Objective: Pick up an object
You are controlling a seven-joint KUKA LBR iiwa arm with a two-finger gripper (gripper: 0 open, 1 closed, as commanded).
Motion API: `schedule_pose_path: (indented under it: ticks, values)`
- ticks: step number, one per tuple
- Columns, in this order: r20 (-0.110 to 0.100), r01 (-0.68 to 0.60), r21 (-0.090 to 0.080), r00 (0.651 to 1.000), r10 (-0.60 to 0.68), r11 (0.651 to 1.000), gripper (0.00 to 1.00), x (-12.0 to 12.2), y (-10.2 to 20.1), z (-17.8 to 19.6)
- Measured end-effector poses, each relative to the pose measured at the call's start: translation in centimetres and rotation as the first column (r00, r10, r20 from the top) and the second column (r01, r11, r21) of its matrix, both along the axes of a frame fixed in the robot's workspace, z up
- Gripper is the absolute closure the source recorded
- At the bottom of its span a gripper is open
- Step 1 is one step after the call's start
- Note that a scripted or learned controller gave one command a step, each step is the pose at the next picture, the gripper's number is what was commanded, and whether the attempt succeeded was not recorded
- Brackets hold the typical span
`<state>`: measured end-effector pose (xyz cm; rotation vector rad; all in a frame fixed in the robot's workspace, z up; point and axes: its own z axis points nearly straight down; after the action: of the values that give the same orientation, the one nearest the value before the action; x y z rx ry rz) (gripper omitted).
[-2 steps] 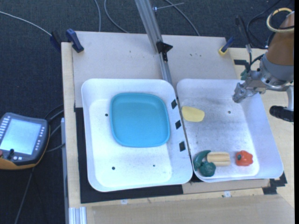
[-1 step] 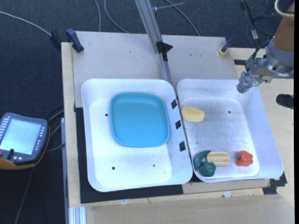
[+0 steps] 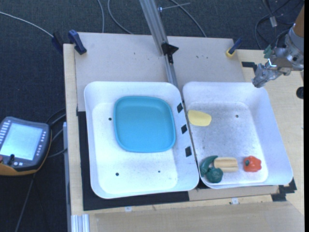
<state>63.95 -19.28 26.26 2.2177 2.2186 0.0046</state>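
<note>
Over the right bin's point(image 3: 275, 124) far corner, the tool point(image 3: 259, 80) hangs; its grip state is unclear.

Both bins are white, the left bin point(image 3: 99, 178) and the right bin point(image 3: 275, 144) alike speckled with dark flecks. The plate point(image 3: 145, 123) is turquoise, one piece point(image 3: 199, 118) pale yellow, the pepper point(image 3: 210, 168) dark green, the block point(image 3: 225, 164) tan, the tomato point(image 3: 251, 164) red-orange (green-capped).

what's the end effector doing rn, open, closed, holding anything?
End effector: cannot be told whether open or closed. It sits over the right bin's far right corner, with nothing visible in it.
</note>
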Motion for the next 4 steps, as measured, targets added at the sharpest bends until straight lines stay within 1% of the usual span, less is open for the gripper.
schedule_pose_path:
  ticks: [1,2,3,4]
  values:
    - [-0.005,-0.003,0.002,1.000,0.003,1.000,1.00,-0.6,4.2,-0.6]
    - [-0.005,-0.005,0.003,1.000,0.005,1.000,1.00,-0.6,10.2,-1.0]
    - [-0.004,-0.004,0.003,1.000,0.004,1.000,1.00,-0.8,15.4,-0.5]
    - [-0.004,-0.004,0.003,1.000,0.004,1.000,1.00,-2.3,20.2,-0.2]
